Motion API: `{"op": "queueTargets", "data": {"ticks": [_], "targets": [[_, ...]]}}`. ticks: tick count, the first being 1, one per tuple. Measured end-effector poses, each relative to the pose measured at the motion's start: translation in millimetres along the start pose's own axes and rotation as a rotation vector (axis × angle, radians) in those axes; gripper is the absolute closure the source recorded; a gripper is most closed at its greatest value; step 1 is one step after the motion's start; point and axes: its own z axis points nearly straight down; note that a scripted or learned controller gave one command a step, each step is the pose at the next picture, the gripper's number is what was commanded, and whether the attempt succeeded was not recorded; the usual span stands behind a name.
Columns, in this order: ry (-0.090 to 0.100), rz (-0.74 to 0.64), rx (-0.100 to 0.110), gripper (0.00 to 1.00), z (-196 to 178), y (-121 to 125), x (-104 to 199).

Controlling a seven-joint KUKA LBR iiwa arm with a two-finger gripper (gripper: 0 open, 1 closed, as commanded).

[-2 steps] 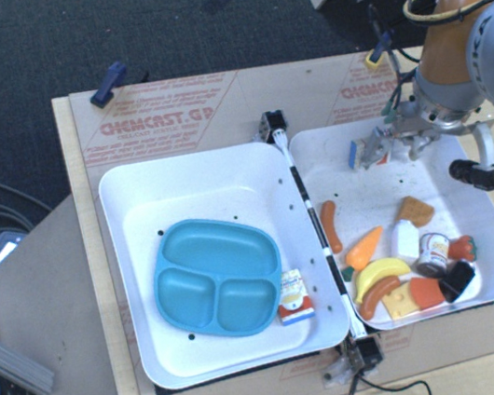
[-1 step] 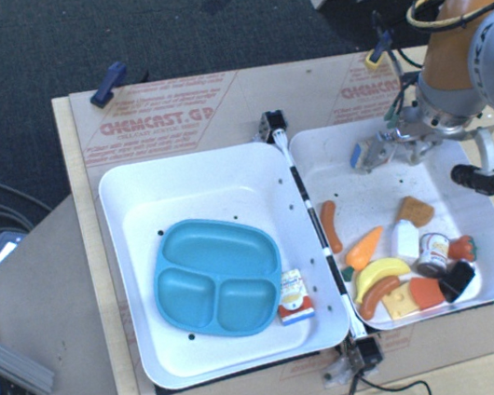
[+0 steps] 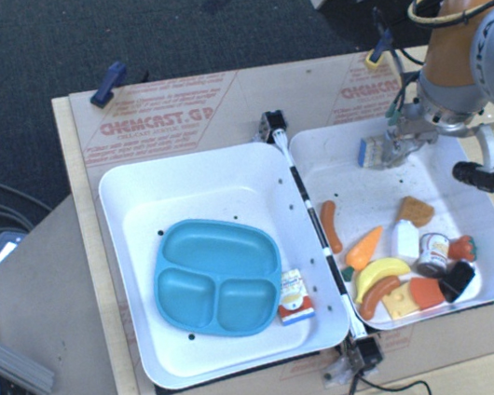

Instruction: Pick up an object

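The gripper [image 3: 388, 150] is hovering over the far end of the right bin [image 3: 487, 216]; whether it is gripping anything cannot be told. A small blue block [image 3: 367, 152] is lying just beside it. Toy foods, including a carrot [image 3: 364, 248] and banana [image 3: 379, 274], are sitting well below it.

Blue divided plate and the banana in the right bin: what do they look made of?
The blue divided plate looks like moulded plastic with a matte finish: one even colour, rounded compartment ridges, soft highlights. The banana seems to be toy plastic, going by its smooth, uniform yellow and slight sheen, though at this size rubber or foam can't be ruled out.
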Motion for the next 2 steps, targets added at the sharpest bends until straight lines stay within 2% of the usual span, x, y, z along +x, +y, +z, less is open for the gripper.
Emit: {"op": "queueTargets", "data": {"ticks": [1,2], "targets": [[-0.001,-0.001,0.001,1.0,-7.2,0.3,0.3],[-0.001,-0.001,0.001,0.0,-7.0,0.2,0.3]]}}
